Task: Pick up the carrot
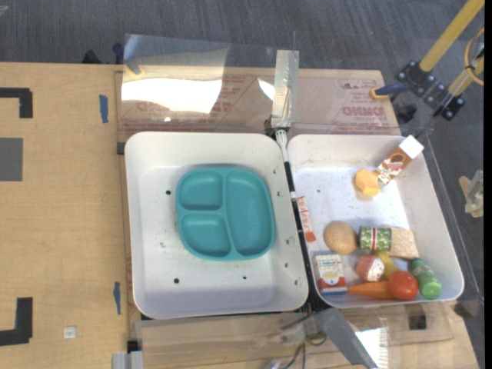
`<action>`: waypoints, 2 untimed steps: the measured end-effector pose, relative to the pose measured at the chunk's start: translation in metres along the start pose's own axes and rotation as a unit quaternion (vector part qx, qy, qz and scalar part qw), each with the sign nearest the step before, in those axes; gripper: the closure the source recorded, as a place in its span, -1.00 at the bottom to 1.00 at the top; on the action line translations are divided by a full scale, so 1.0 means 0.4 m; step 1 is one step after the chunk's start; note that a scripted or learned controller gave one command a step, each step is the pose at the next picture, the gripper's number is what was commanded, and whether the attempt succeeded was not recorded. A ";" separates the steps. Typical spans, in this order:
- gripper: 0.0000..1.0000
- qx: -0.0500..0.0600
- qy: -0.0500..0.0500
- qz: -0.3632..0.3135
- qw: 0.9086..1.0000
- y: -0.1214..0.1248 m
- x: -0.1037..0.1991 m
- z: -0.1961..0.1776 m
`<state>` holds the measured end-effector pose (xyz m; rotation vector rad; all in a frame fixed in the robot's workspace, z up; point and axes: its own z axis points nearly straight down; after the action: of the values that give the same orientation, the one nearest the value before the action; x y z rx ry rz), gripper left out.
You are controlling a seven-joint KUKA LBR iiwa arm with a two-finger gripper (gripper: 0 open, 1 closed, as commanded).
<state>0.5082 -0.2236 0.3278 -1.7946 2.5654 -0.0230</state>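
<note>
Carrot (368, 289) lies low in right bin (323, 177), hard against front wall. Crowded on all sides: small carton (330, 272) touching its left end, tomato (402, 284) at right end, red-white item (370, 267) just behind. Can (376, 239) and potato (340, 237) further back. Side approach blocked; access from above. Far half of right bin mostly open, bar lemon (367, 182) and small bottle (399, 161). Left bin (146, 206) holds teal tray (227, 212) at centre, margins free.
</note>
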 end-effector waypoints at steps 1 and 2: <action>1.00 -0.014 -0.002 -0.005 1.000 0.034 0.003 0.314; 1.00 -0.004 -0.001 -0.094 0.996 0.035 0.012 0.018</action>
<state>0.4934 -0.2233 0.3203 -2.0295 2.3895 -0.0126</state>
